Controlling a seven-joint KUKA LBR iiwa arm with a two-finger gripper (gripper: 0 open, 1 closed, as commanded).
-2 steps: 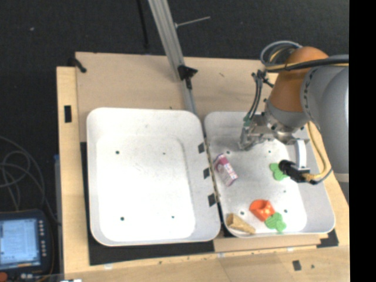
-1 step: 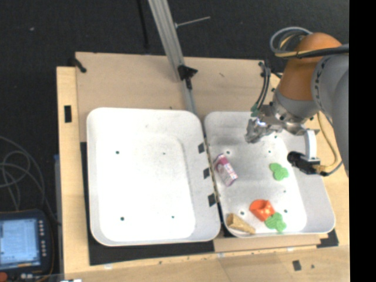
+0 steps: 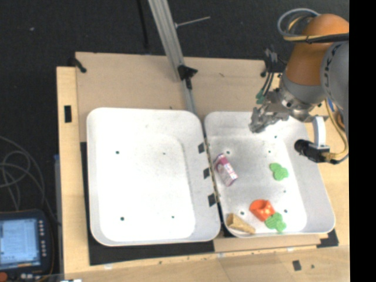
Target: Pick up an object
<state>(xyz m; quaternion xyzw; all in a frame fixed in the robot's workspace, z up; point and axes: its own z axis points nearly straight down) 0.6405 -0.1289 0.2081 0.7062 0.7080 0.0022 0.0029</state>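
Note:
My gripper [image 3: 258,124] hangs over the far edge of the right bin [image 3: 311,181], pointing down, with nothing visible between its tips. Below it in the same bin lie a small pink and white packet [image 3: 225,169] near the left wall, a green piece [image 3: 279,171] toward the right, a red-orange object [image 3: 261,208] near the front, a second green piece [image 3: 275,222] beside it, and a tan wedge [image 3: 239,223] at the front rim. All of these lie well apart from the gripper.
The left bin [image 3: 147,175] sits beside the right one, with black clips [image 3: 207,172] along the shared edge. A metal pole [image 3: 170,40] slants up from the bench behind the bins. A black cable fitting [image 3: 311,150] juts over the right bin's right side.

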